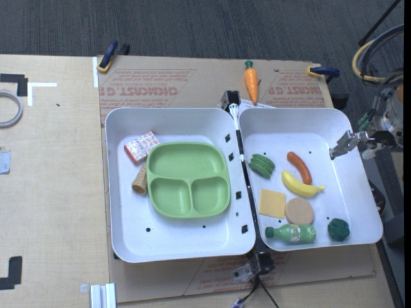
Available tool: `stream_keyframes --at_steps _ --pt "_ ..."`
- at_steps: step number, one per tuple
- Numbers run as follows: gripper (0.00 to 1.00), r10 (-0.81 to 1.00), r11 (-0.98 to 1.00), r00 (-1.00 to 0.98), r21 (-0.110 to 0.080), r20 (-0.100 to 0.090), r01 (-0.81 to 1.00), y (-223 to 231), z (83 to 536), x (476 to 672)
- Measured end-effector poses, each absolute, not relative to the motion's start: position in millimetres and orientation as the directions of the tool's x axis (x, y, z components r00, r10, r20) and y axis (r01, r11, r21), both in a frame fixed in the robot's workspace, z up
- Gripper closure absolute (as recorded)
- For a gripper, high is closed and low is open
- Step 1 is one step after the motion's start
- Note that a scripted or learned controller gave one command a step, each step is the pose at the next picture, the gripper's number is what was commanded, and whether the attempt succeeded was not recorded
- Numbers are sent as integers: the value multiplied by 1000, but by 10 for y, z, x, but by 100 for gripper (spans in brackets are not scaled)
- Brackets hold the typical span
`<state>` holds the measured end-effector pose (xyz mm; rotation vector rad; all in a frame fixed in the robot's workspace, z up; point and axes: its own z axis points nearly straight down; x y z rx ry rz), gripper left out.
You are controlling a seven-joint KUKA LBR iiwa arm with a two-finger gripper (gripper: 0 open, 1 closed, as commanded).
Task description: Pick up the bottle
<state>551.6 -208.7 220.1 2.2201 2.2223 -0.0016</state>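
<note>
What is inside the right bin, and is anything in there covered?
The right bin holds a bottle, banana, sausage, cheese, cookie, broccoli and a green vegetable. The cookie slightly overlaps the cheese; whatever lies beneath them is hidden.

Setting: a robotics lab, as you can see. Evidence: two white bins (pixel 122 236) clipped side by side on cardboard sheeting (pixel 167 85) held by clamps (pixel 106 57); plastic toy food; a wooden bench (pixel 45 191) with tape marks; cables (pixel 376 56); grey carpet (pixel 160 15).
</note>
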Motion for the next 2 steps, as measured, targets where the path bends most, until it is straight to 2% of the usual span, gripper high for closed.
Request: stream_keyframes --at_steps 1,2 --pt "100 1000 4 -4 0 -2 1000 -2090 2297 5521" --pt "100 999 -46 46 -2 -1 999 -884 2840 4775"
